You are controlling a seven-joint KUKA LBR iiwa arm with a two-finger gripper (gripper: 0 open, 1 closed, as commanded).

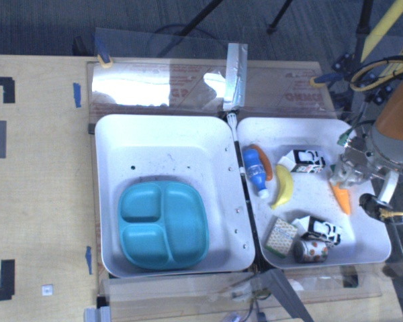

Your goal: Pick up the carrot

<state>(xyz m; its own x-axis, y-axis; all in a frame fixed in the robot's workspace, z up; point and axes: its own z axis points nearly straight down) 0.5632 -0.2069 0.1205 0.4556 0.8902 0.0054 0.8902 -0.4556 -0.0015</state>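
Carrot [342, 198] lies near the right bin's [373, 247] three-o'clock edge, its top just under the gripper [344, 175]. Whether the jaws are wide, narrow or gripping it, I cannot tell.

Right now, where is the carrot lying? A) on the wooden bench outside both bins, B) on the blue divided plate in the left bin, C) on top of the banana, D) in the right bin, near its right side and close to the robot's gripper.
D: the carrot lies on the floor of the right bin, just below the gripper, apart from the banana.
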